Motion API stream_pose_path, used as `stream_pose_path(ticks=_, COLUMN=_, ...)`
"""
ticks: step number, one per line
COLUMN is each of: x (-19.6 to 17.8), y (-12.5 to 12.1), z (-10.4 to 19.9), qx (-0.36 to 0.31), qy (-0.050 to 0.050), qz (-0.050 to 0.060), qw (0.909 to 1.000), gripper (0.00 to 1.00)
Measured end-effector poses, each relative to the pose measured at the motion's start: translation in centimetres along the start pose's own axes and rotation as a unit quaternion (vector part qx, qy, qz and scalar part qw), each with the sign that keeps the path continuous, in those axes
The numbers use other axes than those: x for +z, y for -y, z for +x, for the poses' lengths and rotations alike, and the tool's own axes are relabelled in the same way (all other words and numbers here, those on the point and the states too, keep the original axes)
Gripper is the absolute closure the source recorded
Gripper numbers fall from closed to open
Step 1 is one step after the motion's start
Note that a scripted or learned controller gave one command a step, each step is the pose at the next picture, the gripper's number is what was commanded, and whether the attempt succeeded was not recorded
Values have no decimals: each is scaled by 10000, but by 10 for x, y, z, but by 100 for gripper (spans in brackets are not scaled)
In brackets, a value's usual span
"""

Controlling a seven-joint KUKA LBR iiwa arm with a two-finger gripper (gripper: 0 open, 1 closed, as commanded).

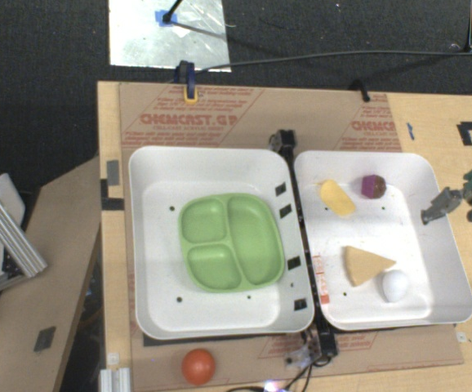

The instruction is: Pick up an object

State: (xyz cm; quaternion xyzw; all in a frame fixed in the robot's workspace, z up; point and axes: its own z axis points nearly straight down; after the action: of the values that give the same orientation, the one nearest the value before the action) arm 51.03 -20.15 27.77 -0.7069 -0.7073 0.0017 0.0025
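Looking down on the bench [73, 243]: two white bins sit side by side on a cardboard sheet [244, 117]. Left bin [150, 219] holds a green divided plate [231, 242], roughly centred, three compartments, nothing visible in them. Right bin [440, 243] holds four items. Yellow oblong piece [337, 198] near the far-left corner. Small purple ball [372, 186] just beside it toward the far edge, apart from it, no contact. Tan wedge [365, 264] sits near the middle-front of the bin, point toward the right. White ball [394, 285] just beside the wedge's right tip, looks like it's touching or nearly so; can't tell which.

Gripper [434, 211] comes in from the right edge of the frame, sitting over the right rim of the right bin. Fingers are small and grey against the white; can't tell whether they're apart or closed. Nothing seen between them. None of the four items is near the gripper; the purple ball is the closest, well apart.

Outside the bins: an orange ball [198, 365] lies on the cardboard near the front edge, below the left bin. A blue clamp [187, 80] grips the far edge of the cardboard.
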Motion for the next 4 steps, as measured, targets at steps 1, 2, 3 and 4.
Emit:
stream_pose_path(ticks=1, x=-4, y=-2, z=0, qx=-13, qy=11, qz=-39, qw=10000, gripper=0)
stream_pose_path(ticks=2, x=57, y=-3, z=-5, qx=-3, qy=1, qz=-14, qw=10000, gripper=0)
stream_pose_path(ticks=3, x=100, y=-1, z=0, qx=-5, qy=-2, qz=-17, qw=10000, gripper=0)
stream_pose_path(ticks=4, x=144, y=-5, z=5, qx=-4, qy=-3, qz=-18, qw=10000, gripper=0)
